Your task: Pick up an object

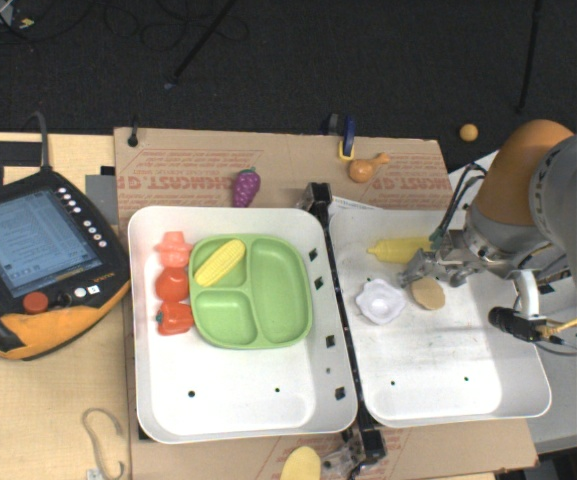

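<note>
Low, tool (426, 271) beside tan object (429, 294) in right bin (528, 393); grip state unclear; front half free.

Upside-down red print on the cardboard (188, 173), unreadable.

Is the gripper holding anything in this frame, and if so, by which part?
It cannot be told. The gripper sits low in the right bin, right against a tan rounded object, but the view does not show that object between its fingers.
</note>
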{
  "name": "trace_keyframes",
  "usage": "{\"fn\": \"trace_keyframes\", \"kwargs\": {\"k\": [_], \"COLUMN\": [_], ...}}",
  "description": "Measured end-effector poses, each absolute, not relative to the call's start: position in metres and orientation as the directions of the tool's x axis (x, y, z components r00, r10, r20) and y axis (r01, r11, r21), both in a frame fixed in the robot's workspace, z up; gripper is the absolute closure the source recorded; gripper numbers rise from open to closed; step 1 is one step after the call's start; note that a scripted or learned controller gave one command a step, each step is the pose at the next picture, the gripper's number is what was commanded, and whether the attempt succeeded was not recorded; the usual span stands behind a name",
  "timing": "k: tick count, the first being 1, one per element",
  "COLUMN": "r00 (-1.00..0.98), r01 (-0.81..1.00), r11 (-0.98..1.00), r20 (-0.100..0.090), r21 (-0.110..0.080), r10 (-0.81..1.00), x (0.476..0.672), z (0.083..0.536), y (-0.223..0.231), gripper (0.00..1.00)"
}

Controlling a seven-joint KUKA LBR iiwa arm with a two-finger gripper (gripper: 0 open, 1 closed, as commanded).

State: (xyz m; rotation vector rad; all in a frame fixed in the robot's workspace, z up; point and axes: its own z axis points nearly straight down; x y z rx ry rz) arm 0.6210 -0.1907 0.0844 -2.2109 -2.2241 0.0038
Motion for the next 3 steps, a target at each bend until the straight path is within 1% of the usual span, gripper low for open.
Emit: {"fn": "trace_keyframes", "kwargs": {"k": [1,2,3], "r00": [-0.007,0.001,0.001], "r01": [1.000,1.000,1.000], "r11": [0.007,-0.001,-0.001], "r20": [0.001,-0.001,-0.001], "r21": [0.000,0.006,0.005], "r10": [1.000,1.000,1.000], "x": [0.623,0.632,0.633], "z": [0.098,0.159,0.222], "y": [-0.191,-0.192,-0.199], "gripper": [1.00,1.00,1.00]}}
